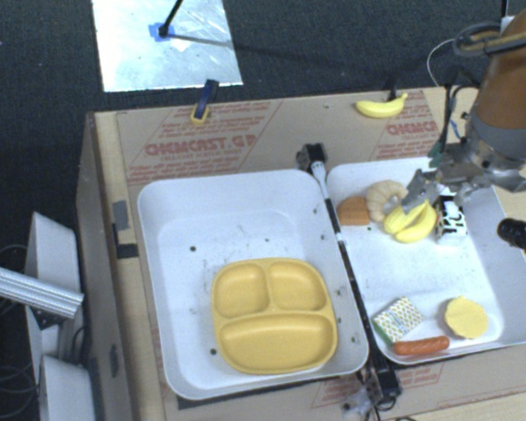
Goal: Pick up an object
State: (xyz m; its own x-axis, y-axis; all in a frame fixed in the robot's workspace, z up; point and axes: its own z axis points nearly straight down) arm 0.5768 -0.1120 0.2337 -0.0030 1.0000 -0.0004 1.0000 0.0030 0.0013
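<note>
In the right bin [505, 262] a yellow banana bunch [414, 223] lies near the far edge, beside a pale pastry [384, 193] and a brown bun [353, 211]. My gripper [431, 197] hangs low right over the bananas' right end, coming off the grey and orange arm [513, 82]. A small black-and-white piece [450, 217] sits just right of the bananas, under the gripper. Nothing is seen lifted off the bin floor.
At the right bin's near edge lie a patterned packet [398, 317], a red sausage [420, 347] and a yellow disc [466, 318]. The left bin [180, 224] holds a yellow divided plate [275, 315]. Another banana [381, 104] lies on the cardboard behind the bins.
</note>
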